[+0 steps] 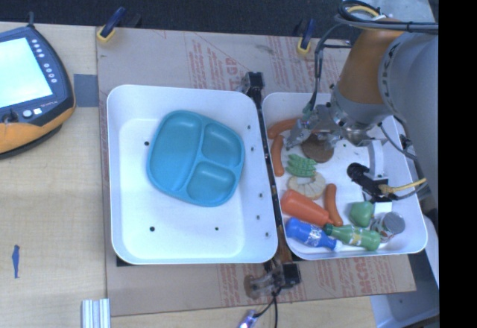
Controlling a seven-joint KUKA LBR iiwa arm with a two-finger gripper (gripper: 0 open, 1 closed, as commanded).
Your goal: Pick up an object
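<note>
Inside the right bin (337,168), near its upper middle, lies a small brown piece (319,149), rounded and dark, rather like a toy mushroom cap or a biscuit; its finer shape is too small to make out. It sits on the white floor just above a green leafy piece (302,164) and to the right of a long orange piece (276,147) that curves along the bin's left wall.

The gripper (317,133) hangs at the end of the grey arm directly over the brown piece, so close that its lower end seems to meet the piece's top edge. How wide the claw stands, and whether it has hold of anything, cannot be told from this slanted view.

Counting what shares that bin:
- one brown piece
- one green leafy piece
- one pale round slice (307,185)
- one long orange piece
- one carrot (304,207)
- one short red-orange stick (332,203)
- one blue bottle (309,233)
- one green bottle (354,235), lying on its side
- one green pepper (361,212)
- one grey can (389,226)

The bottles, pepper and can crowd the bin's lower edge, well apart from the claw.

Beside it, the left bin (134,229) holds a single blue divided plate (197,157) with three compartments, lying slightly turned near the bin's middle.
</note>
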